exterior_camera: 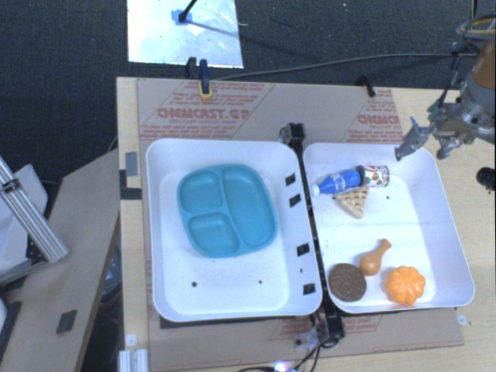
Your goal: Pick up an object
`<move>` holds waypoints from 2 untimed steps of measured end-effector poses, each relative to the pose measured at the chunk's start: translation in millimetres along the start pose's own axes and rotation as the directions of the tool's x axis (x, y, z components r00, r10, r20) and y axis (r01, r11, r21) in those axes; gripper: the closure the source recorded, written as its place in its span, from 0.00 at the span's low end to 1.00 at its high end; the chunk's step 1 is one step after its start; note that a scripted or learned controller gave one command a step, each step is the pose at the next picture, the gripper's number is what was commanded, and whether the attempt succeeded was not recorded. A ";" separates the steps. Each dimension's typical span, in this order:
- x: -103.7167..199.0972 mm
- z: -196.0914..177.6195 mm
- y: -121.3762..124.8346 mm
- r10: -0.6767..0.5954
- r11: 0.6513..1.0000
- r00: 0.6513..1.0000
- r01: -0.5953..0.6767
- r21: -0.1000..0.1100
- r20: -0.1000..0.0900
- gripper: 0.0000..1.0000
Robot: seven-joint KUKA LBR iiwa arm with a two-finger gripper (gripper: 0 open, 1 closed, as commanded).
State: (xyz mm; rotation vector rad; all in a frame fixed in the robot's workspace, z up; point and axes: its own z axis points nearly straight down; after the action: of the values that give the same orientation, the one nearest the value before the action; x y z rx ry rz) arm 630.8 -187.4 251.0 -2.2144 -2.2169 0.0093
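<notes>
The bench (434,107) carries a brown sheet printed with red lettering (256,103), and on it sit two shallow white bins side by side. The left bin (167,285) holds a blue divided plate (227,210) with three compartments, lying flat near its middle. The right bin (446,208) holds the small things: an orange pumpkin (405,284) in the near right corner, a dark brown round cookie (347,282) just to its left, a tan drumstick (374,257) just above and between those two, a wedge of waffle-patterned pizza (353,201) higher up, and a blue-and-white bottle (350,180) lying on its side, touching or nearly touching the wedge's upper edge.

The arm (479,76) comes in at the upper right, and its tool (425,140) hangs over the far right corner of the right bin, its two fingers spread apart with nothing between them (the left finger (409,142) points down toward the bin's rim). The bottle is the nearest object to it, a little way to its left; nothing lies between them, and the other objects sit well apart from it toward the near side.

A black strip with clips (304,208) runs between the bins. Beyond the bench, on dark carpet, lies a shiny square sheet (184,22), and a blue-and-yellow clamp (204,77) grips the far edge.
</notes>
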 end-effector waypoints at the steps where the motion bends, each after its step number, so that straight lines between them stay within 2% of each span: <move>1: 0.8 -7.9 2.2 -0.003 1.000 1.000 0.003 -0.012 0.002 0.00; 2: 2.6 42.0 -7.2 -0.001 1.000 1.000 0.001 -0.008 0.002 0.00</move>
State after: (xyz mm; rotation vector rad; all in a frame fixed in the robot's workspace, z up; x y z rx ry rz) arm 623.2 -184.7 209.1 -2.2187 -2.2225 0.0019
